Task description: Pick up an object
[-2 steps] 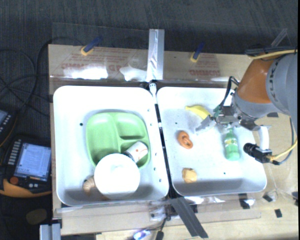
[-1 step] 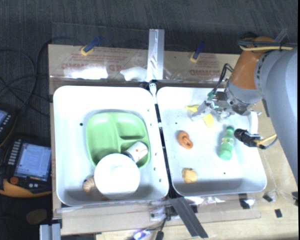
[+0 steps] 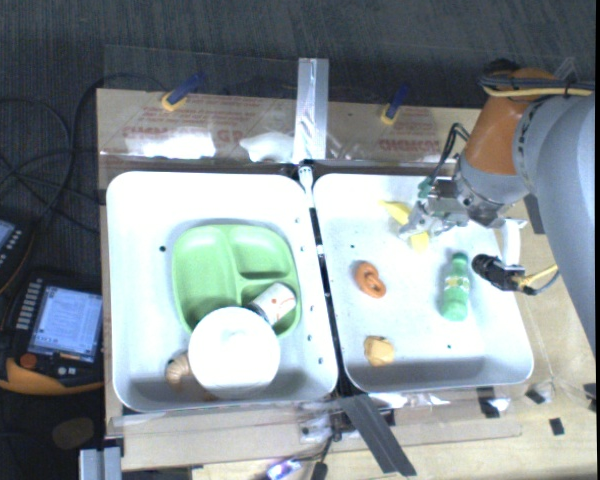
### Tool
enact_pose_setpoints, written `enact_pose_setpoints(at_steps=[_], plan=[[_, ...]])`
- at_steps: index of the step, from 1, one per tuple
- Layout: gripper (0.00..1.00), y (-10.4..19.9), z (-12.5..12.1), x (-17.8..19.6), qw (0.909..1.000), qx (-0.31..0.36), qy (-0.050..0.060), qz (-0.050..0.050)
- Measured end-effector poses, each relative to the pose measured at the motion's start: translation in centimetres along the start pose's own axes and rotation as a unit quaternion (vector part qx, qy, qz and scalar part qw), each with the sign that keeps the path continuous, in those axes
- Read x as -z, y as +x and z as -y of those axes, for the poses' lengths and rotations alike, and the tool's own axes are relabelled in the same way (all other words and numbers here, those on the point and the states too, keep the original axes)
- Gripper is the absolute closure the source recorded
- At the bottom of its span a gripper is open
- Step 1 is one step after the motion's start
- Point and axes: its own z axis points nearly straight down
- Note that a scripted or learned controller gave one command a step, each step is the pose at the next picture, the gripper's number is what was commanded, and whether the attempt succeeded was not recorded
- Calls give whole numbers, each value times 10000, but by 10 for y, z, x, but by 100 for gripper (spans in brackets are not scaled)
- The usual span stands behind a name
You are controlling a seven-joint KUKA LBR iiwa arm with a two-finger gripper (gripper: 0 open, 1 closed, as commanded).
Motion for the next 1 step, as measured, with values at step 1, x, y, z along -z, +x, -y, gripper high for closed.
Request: enact_pose_setpoints(at_steps=[1], plan=[[100, 28, -28, 106, 9944, -1056, 36, -8]])
